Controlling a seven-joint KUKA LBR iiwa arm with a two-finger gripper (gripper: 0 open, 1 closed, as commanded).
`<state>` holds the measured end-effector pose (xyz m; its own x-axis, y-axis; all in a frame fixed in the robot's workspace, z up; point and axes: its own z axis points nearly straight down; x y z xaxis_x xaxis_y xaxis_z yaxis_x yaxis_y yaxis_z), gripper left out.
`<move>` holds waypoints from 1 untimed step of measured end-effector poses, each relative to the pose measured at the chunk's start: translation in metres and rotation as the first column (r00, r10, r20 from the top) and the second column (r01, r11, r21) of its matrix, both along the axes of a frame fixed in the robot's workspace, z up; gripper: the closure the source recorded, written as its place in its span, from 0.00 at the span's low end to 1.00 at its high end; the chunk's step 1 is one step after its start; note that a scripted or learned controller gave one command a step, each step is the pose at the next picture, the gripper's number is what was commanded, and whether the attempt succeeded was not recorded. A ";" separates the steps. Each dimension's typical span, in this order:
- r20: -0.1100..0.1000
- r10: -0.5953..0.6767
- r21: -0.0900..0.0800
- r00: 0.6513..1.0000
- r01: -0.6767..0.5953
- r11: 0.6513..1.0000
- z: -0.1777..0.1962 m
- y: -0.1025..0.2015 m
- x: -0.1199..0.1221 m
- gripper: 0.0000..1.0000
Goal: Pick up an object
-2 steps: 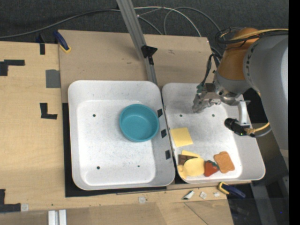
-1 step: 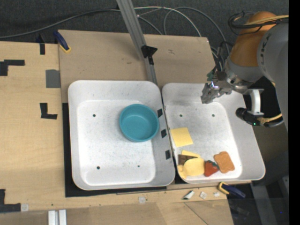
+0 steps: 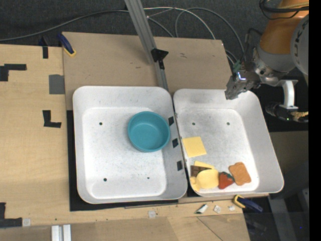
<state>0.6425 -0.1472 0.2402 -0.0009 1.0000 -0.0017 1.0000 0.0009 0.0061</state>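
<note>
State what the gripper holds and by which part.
Nothing is seen held. The gripper hovers over the back rim of the right bin, apart from the items at its front; its grip state cannot be told.

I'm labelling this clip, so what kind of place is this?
Probably a robotics lab test bench: two white bins side by side on a taped board, a robot gripper at the right bin's far edge, loose cables behind.

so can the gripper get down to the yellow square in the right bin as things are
Probably yes. The gripper hangs over the right bin's far rim, and the yellow square lies flat in the open, apart from the pile of pieces nearer the front.
</note>
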 end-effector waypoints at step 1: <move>-0.001 0.001 0.001 1.000 -0.001 1.000 0.054 0.000 0.001 1.00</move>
